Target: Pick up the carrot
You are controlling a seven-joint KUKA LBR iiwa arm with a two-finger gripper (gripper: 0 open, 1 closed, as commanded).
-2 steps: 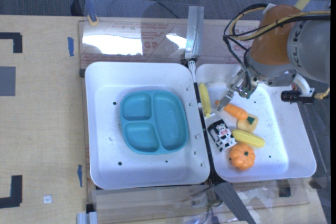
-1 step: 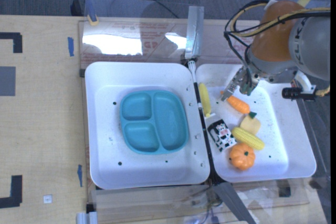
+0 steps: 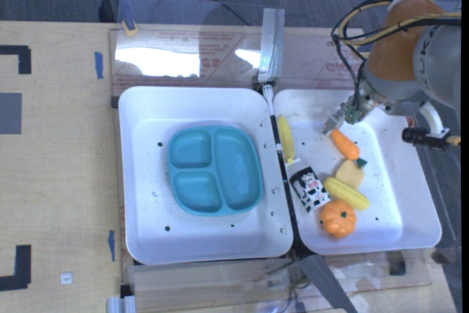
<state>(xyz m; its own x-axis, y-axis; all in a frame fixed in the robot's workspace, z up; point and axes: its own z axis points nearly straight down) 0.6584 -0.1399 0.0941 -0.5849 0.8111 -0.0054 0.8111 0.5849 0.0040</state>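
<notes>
The carrot, small and orange, lies slantwise in the upper middle of the right bin. My gripper hangs just above and to the left of the carrot's upper end, reaching in from the grey arm with the orange band. Its fingers stand a little apart, with nothing between them. The carrot rests free on the bin floor.
Below the carrot lie a pale yellow piece, a corn cob, an orange pumpkin and a black-and-white toy. A yellow item lies by the divider. The left bin holds a blue divided plate.
</notes>
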